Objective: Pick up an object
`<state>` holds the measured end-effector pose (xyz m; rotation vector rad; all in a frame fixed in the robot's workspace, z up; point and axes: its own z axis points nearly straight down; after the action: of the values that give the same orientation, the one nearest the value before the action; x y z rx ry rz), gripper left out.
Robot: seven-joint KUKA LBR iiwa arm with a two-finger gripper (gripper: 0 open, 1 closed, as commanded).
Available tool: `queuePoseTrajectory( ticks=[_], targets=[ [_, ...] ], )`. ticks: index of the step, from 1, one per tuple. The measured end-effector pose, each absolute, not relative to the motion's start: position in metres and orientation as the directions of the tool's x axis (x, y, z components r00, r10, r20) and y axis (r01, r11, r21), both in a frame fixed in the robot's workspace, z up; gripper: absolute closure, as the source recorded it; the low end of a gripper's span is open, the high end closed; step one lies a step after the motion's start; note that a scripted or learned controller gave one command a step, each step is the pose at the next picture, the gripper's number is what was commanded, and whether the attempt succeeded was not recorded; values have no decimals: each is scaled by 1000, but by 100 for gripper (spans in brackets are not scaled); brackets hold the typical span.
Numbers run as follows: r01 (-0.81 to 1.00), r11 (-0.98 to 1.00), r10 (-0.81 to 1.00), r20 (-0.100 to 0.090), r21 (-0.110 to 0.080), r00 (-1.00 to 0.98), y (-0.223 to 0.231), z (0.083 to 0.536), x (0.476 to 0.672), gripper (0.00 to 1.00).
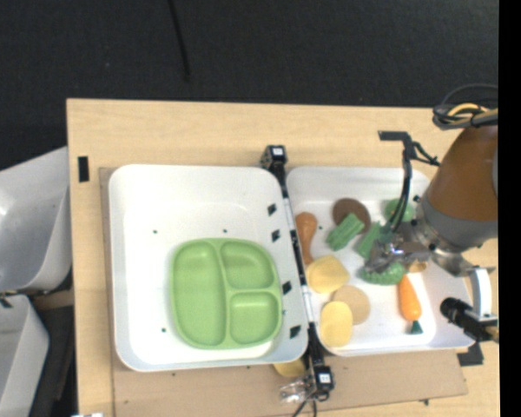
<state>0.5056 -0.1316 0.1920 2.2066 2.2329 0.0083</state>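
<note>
The right bin holds several toy foods. A brown round piece lies at the back, a green block just in front of it, and an orange-tan piece by the divider. Yellow rounds and a tan disc sit at the front left. An orange carrot lies at the front right. My gripper is down in the bin over a green object, with the arm's orange band above it. How the fingers stand is hidden.
The left bin holds a green three-compartment plate. Clips sit on the divider between the bins. A black cable runs beside the arm. Wooden bench surrounds both bins.
</note>
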Motion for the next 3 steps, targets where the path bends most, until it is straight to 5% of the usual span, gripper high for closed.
queuePoseTrajectory(
  ticks=[1,2,3],
  targets=[
    [1000,-3,1000,-3,-4,3,-194,208,489,100],
    [1000,10,1000,1,0,-10,-102,259,492,100],
    [1000,4,1000,-1,-4,-4,-107,261,491,100]
  ],
)
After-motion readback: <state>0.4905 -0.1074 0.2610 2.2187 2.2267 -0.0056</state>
